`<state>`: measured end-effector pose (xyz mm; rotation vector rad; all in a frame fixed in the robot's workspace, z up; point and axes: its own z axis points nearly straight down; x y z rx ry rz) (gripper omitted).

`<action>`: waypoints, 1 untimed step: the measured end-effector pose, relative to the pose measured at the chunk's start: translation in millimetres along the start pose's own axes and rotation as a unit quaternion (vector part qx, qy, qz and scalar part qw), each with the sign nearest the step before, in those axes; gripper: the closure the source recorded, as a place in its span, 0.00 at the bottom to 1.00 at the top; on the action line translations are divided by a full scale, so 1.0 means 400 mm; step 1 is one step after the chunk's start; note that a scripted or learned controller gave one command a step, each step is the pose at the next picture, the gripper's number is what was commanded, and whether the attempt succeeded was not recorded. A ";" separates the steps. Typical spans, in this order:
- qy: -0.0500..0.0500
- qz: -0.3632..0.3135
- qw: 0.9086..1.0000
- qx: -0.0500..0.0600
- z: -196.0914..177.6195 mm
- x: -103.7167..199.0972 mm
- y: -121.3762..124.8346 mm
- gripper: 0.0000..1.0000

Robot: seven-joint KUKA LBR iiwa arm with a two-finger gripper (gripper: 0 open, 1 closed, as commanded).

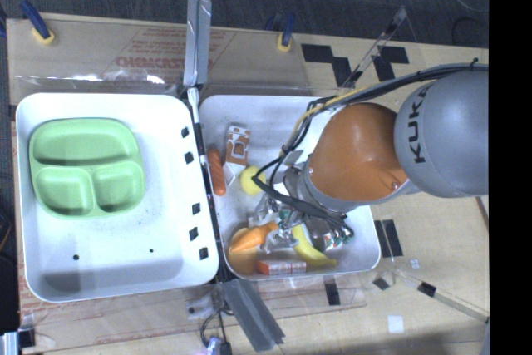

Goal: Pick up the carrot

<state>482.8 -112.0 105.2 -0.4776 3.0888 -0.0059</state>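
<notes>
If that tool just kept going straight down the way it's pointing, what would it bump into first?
Probably the banana, in the pile at the near end of the right bin. The tool points down there, well away from the carrot by the bin's left wall. Depth is hard to judge from above.

A tray (pixel 83 166) lies in the left bin (pixel 166 266); the carrot (pixel 217 172) lies by the right bin's (pixel 249 108) left wall, the arm (pixel 391 145) over that bin
</notes>
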 end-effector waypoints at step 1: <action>0.006 -0.073 0.997 -0.003 -0.319 -0.137 0.076 1.00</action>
